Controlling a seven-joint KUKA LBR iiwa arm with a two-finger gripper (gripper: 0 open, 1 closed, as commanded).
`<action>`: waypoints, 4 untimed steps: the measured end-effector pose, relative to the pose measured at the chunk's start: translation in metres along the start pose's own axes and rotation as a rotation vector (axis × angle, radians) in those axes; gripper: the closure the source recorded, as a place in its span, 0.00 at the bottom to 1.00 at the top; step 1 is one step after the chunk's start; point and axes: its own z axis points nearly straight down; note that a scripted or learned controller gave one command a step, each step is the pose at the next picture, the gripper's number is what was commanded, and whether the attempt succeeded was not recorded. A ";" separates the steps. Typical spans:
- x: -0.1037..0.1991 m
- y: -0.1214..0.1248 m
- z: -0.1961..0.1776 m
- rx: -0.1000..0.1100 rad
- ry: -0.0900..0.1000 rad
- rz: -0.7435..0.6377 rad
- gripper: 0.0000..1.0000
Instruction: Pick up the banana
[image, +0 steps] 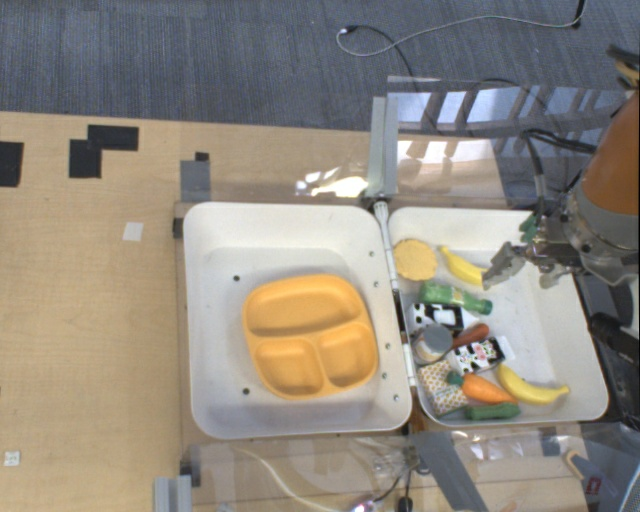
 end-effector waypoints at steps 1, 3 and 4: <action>-0.068 0.004 -0.084 -0.003 -0.002 0.084 0.00; -0.036 0.073 0.114 0.000 0.000 -0.110 0.00; -0.010 0.096 0.173 -0.029 -0.012 -0.250 0.00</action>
